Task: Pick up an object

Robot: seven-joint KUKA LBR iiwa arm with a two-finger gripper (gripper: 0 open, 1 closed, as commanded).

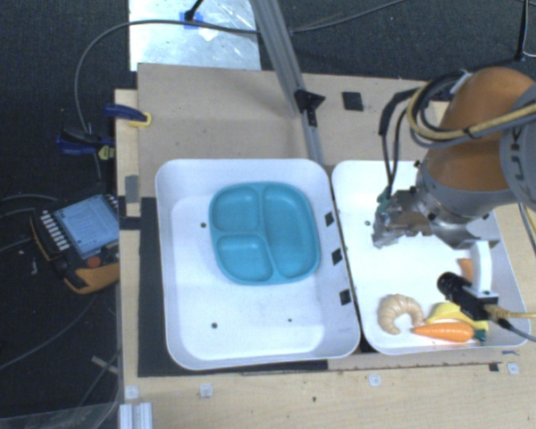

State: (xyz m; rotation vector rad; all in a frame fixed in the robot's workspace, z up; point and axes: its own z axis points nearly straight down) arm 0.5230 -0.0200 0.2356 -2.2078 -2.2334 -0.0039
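Three small toy foods lie clustered in the near right corner of the right-hand shallow white plastic bin. One is a pale tan, curled croissant-shaped piece. Just beside it, a smooth orange carrot-shaped piece lies lengthwise along the bin's near wall. A yellow piece touches the carrot's upper side and is partly covered, so its shape is hard to make out. A further small orange scrap shows a little farther back, mostly hidden behind robot hardware.

The gripper sits over the far left part of the same bin, apart from the foods, above bare white floor. It reads as a dark metallic blur, and whether the claw is wide or narrow cannot be told. The grey arm, with its rounded orange band, reaches in from the right and covers the bin's far right corner.

The left-hand white bin, just beside, holds a glossy blue plastic plate with rounded corners and three compartments, lying flat near the bin's far side. Both bins rest on a tan board.
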